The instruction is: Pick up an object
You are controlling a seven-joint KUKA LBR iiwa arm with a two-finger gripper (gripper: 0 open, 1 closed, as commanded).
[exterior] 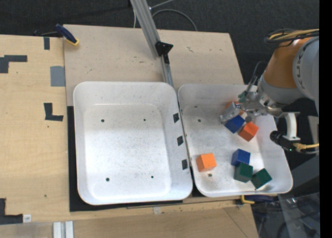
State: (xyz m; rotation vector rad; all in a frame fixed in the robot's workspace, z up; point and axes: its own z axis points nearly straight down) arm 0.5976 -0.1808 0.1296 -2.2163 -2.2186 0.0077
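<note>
- Camera view, looking down on the worktop (129,60): two shallow white bins side by side, a left bin (83,128) and a right bin (194,102).
- My arm (290,71): grey with an orange band, reaching in from the right over the far right corner of the right bin.
- My pincer (236,110): low over the far right part of the right bin, just above a blue cube. How far apart its tips stand I cannot tell, and I see nothing clearly held between them.
- Blue cube (234,124): in the right bin, toward its far right corner, directly beneath the pincer; whether they touch I cannot tell.
- Red-orange cube (249,131): touching the blue cube on its right, close to the bin's right wall.
- Orange cube (206,162): alone near the middle of the right bin, toward its near edge, well apart from the pair under my pincer.
- Second blue cube (240,156): near right part of the right bin.
- Dark green cube (243,172): just in front of the second blue cube, touching it.
- Another dark green cube (261,178): in the near right corner of the right bin, just beside the first green one.
- Metal rail (142,9): slanting from the far edge of the worktop to the gap between the bins.
</note>
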